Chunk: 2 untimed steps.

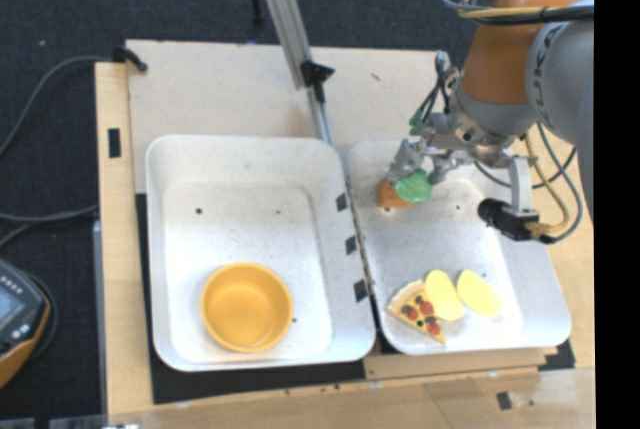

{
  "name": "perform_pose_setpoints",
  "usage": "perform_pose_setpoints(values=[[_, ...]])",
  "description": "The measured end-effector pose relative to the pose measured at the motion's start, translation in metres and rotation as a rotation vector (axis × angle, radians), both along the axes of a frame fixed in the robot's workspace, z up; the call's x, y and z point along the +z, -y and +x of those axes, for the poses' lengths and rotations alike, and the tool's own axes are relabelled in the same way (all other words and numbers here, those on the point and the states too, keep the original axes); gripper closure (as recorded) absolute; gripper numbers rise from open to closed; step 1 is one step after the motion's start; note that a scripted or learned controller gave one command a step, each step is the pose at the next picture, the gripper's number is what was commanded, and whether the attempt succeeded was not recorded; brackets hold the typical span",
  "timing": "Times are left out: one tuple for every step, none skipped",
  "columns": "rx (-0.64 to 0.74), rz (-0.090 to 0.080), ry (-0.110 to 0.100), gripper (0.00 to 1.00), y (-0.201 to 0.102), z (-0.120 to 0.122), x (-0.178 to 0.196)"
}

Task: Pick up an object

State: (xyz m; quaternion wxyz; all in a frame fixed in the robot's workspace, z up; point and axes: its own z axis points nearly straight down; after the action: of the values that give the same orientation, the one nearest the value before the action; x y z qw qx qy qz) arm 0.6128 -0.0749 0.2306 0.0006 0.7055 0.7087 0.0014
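Camera view: grey KUKA arm with the orange band (505, 32) reaches in from the right, over the far end of the right shallow white bin (530, 292). Two-finger gripper (415, 175) sits low near that bin's far-left corner, fingers pinching a small green rounded object (412, 186). An orange rounded piece (391, 196) is touching the green one on its left; can't tell if they're one item or two. Can't tell either whether the pair is lifted or resting on the bin floor.

Same bin, near end: a pizza-slice toy with red dots (415, 309), a pale yellow rounded piece (442, 295) touching it, and a yellow oval piece (478, 292) just beside that. All well apart from the gripper.

Left shallow white bin (180, 207): a yellow-orange round plastic bowl (246, 306) upright at the near end.

Slanted aluminium rail (285, 12) runs from the top edge down to the bench between the bins. Black cable (50, 87) on the dark floor to the left.
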Motion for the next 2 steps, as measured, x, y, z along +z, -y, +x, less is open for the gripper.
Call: perform_pose_setpoints(values=[[-0.002,-0.001,-0.002,1.00,-0.046,0.014,0.012],[-0.002,-0.001,-0.002,1.00,-0.090,0.023,0.019]])
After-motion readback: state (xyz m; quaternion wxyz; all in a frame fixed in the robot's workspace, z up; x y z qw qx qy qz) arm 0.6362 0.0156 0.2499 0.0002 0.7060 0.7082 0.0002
